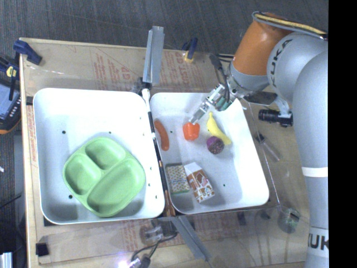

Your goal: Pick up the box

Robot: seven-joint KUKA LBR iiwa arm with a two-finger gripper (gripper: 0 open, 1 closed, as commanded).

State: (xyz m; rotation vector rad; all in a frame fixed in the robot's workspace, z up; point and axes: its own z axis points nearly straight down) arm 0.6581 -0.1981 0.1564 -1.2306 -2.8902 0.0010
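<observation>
Gripper above the right bin, box at the bin's near edge

Grey arm with orange band [262, 43] reaches in from the right, its two-finger gripper [196, 118] slanting down over the far half of the right-hand shallow white bin [254, 166]. The fingertips sit just above a small orange-red cup-shaped object [191, 131]; whether they are parted or closed cannot be told, and nothing is visibly held between them. Beside the gripper lie a yellow banana [217, 129] and, just below it, a dark purple round fruit [215, 144]. An orange-red sausage-shaped item [162, 134] lies along the bin's left wall. The small carton-shaped box with a white top and brown printed sides [199, 183] lies near the bin's front wall, well apart from the gripper, touching a flat green-bordered patterned packet [177, 178] on its left. The left-hand shallow white bin [50, 110] holds a light green plastic divided plate with three compartments [104, 175], set toward the near side. Both bins rest on a brown board bench [83, 66].
</observation>
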